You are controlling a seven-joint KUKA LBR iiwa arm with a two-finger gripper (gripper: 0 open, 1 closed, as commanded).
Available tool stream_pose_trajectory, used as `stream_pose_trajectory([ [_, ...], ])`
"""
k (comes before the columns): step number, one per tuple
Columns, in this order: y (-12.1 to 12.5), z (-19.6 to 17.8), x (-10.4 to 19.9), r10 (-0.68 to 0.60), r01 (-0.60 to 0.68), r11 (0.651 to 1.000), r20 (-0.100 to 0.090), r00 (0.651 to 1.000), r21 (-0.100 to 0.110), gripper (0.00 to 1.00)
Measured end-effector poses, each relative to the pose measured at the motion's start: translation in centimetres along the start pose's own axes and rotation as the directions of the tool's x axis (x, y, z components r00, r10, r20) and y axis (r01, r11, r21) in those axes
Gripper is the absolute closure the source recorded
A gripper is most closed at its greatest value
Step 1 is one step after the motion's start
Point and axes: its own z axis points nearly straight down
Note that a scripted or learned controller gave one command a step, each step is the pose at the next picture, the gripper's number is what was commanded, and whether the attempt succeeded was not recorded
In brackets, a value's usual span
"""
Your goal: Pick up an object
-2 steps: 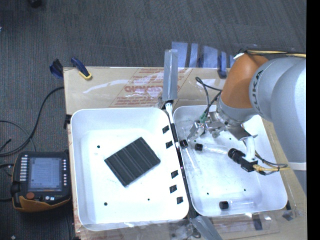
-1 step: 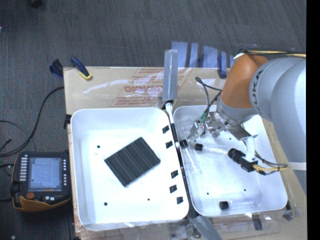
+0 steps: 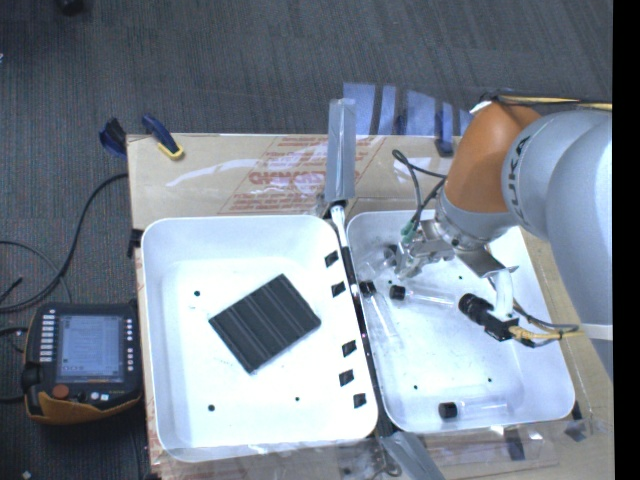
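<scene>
Nearest you, a small clear tube with a black cap (image 3: 470,407) lies at the front of the right bin (image 3: 560,393); it looks light, stiff and slippery, so grip across its middle. Further back, the hand (image 3: 408,255) hovers low over similar clear pieces (image 3: 425,295); you cannot tell its grip state.

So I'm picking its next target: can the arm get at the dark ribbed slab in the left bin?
Probably yes: the dark ribbed slab lies flat and alone, nothing over it. The gripper is above the right bin.
</scene>
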Motion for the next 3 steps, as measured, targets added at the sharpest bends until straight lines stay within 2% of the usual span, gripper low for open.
stream_pose_trajectory([
  [1,0.0,0.0,0.0,0.000,0.000,1.000,0.000,1.000,0.000,0.00],
  [2,1.0,2.0,0.1,-0.035,0.035,0.999,0.002,0.999,0.009,0.00],
  [3,1.1,1.0,0.1,-0.035,0.035,0.999,0.002,0.999,0.004,1.00],
])
